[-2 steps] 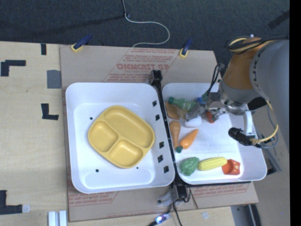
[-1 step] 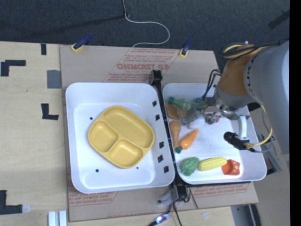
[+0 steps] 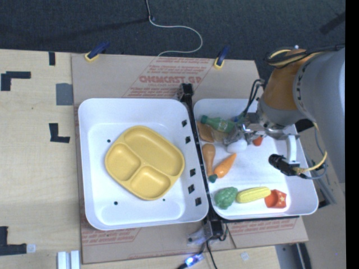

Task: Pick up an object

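Currently reach step: tool point(image 3: 240, 138) low in right bin point(image 3: 305, 205), near its far-left corner, among green bottle point(image 3: 217, 123), small white piece point(image 3: 238, 146), small red piece point(image 3: 257, 141). Cannot tell tool state. Carrot point(image 3: 225, 165) mid-bin; broccoli point(image 3: 225, 196), corn point(image 3: 253, 194) at near edge. Next: settle on 1 item, close, lift straight.
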`<action>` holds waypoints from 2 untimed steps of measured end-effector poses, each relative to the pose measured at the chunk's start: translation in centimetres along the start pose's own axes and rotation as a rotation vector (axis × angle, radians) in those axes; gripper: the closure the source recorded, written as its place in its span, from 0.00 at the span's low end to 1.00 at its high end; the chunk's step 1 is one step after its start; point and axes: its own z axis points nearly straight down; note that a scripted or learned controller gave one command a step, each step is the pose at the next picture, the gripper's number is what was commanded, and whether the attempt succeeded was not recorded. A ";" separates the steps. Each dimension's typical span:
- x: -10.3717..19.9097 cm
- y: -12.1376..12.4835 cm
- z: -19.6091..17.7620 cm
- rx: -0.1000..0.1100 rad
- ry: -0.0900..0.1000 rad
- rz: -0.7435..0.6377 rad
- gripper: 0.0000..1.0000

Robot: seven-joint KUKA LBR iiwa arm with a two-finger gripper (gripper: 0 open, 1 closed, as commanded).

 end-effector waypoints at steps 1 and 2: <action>0.0 -0.9 -4.9 0.000 0.001 0.002 1.00; 0.4 -0.2 -9.2 -0.002 0.001 0.001 1.00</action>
